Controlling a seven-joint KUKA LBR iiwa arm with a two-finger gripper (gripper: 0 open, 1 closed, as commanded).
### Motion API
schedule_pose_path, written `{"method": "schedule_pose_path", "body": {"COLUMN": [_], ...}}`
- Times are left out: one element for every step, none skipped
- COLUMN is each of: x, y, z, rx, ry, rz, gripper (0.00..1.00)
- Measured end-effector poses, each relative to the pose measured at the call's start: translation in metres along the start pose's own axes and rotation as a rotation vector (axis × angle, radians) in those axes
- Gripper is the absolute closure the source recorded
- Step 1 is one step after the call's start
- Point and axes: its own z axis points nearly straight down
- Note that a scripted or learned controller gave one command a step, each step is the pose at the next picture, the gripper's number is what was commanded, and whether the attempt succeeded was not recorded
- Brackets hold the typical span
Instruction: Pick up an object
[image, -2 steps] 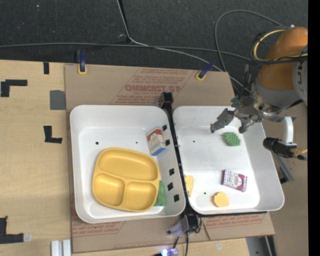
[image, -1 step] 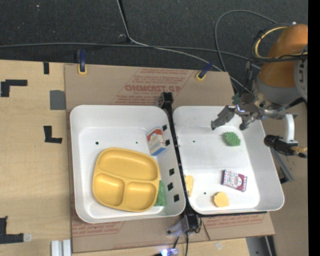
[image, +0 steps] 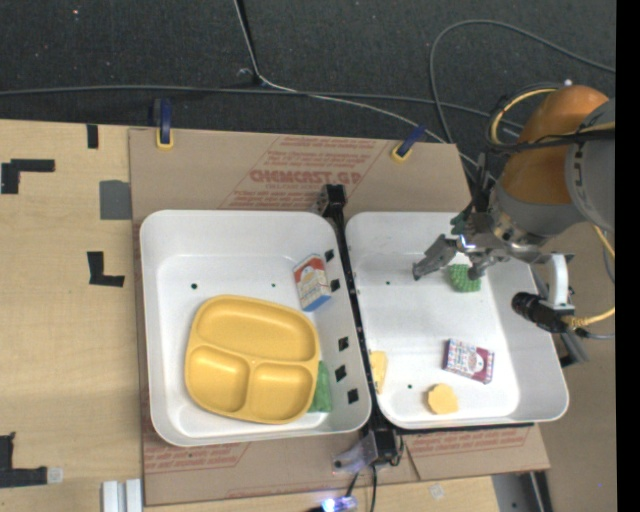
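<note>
In the left white bin (image: 160, 300) a glossy yellow compartmented plastic tray (image: 250, 357) lay flat beside a small tilted carton (image: 313, 282), while in the right white bin (image: 520, 400) the two-finger gripper (image: 456, 262) stood spread open beside a small green knobbly object (image: 464, 279), apparently its target, at the far right, not yet grasped.

Gripper (image: 455, 262) spread wide over right bin (image: 400, 232), one finger seemingly touching green object (image: 465, 279). Yellow divided tray (image: 250, 357) and small carton (image: 313, 282) in left bin (image: 170, 240).
</note>
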Motion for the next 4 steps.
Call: {"method": "schedule_pose_path", "body": {"x": [0.01, 0.011, 0.01, 0.011], "y": [-0.004, -0.004, -0.003, -0.001], "z": [0.056, 0.098, 0.085, 0.022], "rx": [0.0, -0.004, -0.007, -0.007], "ry": [0.001, -0.001, -0.003, 0.0], "rz": [0.0, -0.001, -0.002, -0.001], "gripper": [0.0, 0.0, 1.0, 1.0]}}
